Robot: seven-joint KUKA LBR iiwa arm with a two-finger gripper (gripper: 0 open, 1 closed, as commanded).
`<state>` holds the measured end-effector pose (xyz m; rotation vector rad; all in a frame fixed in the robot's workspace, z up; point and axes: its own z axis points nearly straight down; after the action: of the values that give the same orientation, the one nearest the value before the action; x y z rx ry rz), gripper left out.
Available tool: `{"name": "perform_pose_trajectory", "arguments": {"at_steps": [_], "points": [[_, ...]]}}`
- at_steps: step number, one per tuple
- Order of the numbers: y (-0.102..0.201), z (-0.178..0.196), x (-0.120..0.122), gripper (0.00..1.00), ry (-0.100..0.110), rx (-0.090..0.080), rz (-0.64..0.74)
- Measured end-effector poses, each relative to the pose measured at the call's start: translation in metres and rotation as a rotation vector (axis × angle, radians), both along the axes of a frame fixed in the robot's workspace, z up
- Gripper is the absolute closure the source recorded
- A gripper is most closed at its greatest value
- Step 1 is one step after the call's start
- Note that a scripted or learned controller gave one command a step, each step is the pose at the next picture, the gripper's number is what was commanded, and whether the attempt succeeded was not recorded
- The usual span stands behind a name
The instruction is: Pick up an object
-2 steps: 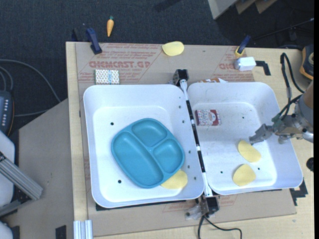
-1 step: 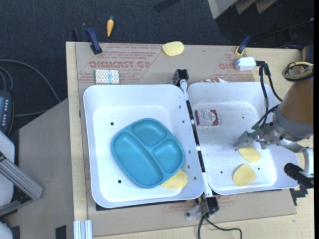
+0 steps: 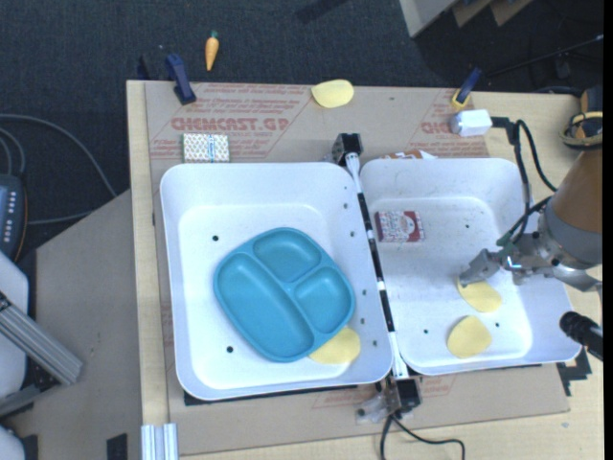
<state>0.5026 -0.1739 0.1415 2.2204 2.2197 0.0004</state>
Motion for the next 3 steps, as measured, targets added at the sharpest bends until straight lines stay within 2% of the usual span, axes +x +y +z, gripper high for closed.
{"name": "perform_pose_trajectory", "arguments": {"at_steps": [1,2,3], "points": [[0.019,-0.056,0.004,0.0,-0.002,0.0,0.001],[-0.04,0.024,0.1,0.0,-0.001,0.0,0.001],[-0.009,0.028,0.063,0.0,0.003,0.002,0.001]]}}
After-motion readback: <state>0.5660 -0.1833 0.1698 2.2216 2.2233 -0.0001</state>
